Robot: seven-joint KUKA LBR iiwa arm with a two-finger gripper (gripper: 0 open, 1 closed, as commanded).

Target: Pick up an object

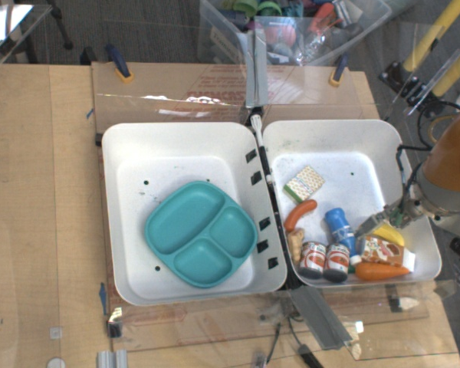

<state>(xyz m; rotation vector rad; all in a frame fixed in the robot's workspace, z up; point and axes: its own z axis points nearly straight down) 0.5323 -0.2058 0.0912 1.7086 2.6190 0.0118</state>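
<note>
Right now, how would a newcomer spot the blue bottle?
Go to the right-hand white bin, then to the clutter along its near edge. The blue bottle stands just behind the two small red-labelled cans; it is the sole blue item in that bin.

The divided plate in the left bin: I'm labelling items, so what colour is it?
Teal, seen clearly in the camera view: the divided plate.

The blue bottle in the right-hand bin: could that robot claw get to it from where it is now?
Probably yes. The gripper hangs low in the right bin, just beside the blue bottle, with open space between. The cans crowd the bottle's near side, though.
</note>
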